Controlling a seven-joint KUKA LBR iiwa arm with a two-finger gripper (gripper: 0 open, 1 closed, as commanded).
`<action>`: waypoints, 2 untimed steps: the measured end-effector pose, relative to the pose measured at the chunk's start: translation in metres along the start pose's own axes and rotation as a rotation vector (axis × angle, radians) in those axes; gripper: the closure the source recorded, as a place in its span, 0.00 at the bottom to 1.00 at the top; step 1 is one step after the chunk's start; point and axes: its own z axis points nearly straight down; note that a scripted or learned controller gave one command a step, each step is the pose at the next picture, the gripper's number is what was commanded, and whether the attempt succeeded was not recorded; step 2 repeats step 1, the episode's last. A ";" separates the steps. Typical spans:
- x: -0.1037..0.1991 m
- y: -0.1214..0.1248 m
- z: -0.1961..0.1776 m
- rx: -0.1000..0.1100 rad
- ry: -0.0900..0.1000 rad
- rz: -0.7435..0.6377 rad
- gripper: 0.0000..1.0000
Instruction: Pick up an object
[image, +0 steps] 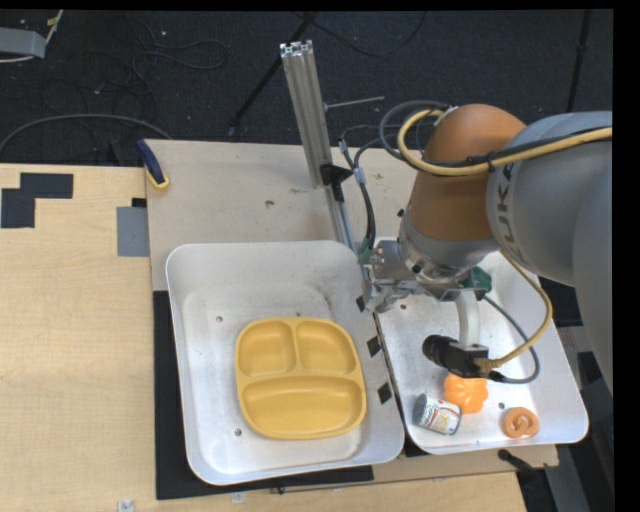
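The right bin (562, 398) holds three small things along its near edge. They are an orange lump (465, 391), a small white tin (437, 414) lying on its side, and an orange ring (519, 423). My gripper (384, 289) hangs under the big grey and orange wrist, over the far left part of the right bin and close to the wall between the bins. The wrist hides most of it. It stands well back from the three things, and I see nothing in it. A yellow divided plate (298, 377) lies in the left bin (196, 300).
An upright aluminium post (304, 110) stands behind the bins, with cables running to the wrist. A blue and yellow tool (152, 163) lies on the bench at the far left. Pale wooden board covers the left side.
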 end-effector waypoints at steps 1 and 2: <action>0.052 -0.004 0.005 0.001 0.000 -0.001 1.00; 0.052 -0.004 0.005 0.001 0.000 -0.001 1.00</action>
